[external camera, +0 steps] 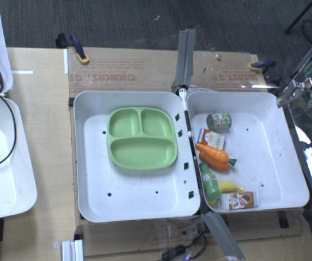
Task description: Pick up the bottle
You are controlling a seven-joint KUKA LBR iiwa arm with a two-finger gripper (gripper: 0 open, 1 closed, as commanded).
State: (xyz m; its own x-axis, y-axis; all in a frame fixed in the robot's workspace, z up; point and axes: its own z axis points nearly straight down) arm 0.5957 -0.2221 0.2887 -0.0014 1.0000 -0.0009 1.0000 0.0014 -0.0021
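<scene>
Bottle low on the right bin's left wall, far across from my hand.

From above: the green bottle [209, 182] lies lengthwise along the wall, below the carrot [215, 155]; my hand [300, 83] sits at the bin's upper right corner, and its grip state I cannot tell.

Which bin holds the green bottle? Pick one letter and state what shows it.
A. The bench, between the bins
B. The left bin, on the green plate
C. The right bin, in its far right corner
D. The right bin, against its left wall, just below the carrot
D: the bottle lies in the right bin along its left wall, just below the carrot; the green plate sits alone in the left bin.
</scene>
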